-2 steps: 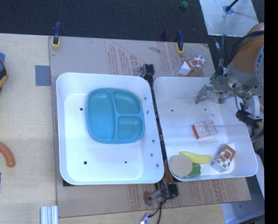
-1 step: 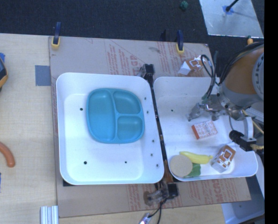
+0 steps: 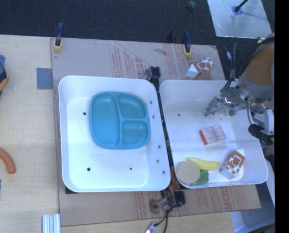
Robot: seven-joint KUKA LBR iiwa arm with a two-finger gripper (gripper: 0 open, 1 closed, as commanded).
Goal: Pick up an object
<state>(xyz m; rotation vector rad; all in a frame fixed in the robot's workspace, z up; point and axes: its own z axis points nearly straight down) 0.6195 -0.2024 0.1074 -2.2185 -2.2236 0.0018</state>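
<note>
A blue plate point(image 3: 120, 120) is seen in the left bin point(image 3: 71, 178). The gripper point(image 3: 222, 105) is held over the right bin point(image 3: 183, 93), and its state cannot be told. Well apart from it, a banana point(image 3: 203, 163) is laid near the front wall, its long axis running left to right.

A robotics lab: two white bins point(image 3: 66, 130) sit on clamped cardboard point(image 3: 129, 57) over a wooden desk point(image 3: 23, 130), cables point(image 3: 159, 217) at lower centre.
</note>
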